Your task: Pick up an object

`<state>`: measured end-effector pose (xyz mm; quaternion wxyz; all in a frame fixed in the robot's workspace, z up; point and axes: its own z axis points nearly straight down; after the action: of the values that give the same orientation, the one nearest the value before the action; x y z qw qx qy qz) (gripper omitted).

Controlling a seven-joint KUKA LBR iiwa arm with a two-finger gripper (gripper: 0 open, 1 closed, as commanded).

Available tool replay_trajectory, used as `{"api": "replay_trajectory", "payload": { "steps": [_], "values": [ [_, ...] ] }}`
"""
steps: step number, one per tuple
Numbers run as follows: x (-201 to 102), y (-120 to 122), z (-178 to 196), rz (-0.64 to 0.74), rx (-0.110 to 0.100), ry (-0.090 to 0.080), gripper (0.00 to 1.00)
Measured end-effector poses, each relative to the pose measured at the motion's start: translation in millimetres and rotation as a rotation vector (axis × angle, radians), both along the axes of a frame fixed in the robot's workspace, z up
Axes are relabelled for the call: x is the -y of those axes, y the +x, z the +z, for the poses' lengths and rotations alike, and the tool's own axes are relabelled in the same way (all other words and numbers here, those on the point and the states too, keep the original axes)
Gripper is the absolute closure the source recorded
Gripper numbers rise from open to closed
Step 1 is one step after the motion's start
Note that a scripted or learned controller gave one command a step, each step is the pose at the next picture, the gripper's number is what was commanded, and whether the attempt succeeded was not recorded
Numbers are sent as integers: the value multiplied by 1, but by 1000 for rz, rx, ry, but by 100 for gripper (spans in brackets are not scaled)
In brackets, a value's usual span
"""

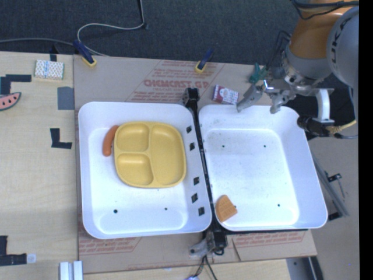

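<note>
Nearest, an orange cracker (225, 207) lay in the right bin (303, 156) by its front-left corner, probably the easiest pick. The yellow tray (150, 154) (a sausage (108, 140) alongside) filled the left bin (93, 156). Beyond, the gripper (259, 101) hovered spread wide, empty.

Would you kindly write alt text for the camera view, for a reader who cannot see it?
A grey arm's gripper hangs open, holding nothing, over the far rim of the right white bin, which has a small orange piece in its near left corner. The left bin holds a yellow divided plate with an orange sausage-shaped toy against its left edge.
</note>
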<state>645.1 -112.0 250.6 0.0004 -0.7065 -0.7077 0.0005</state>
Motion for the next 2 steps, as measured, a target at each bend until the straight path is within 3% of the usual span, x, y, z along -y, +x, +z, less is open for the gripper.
{"api": "replay_trajectory", "payload": {
  "steps": [1, 2],
  "values": [
    [-17, -34, -98, -1, -3, 1, 0],
    [-18, -60, -165, -1, 2, 0, 0]
  ]
}}
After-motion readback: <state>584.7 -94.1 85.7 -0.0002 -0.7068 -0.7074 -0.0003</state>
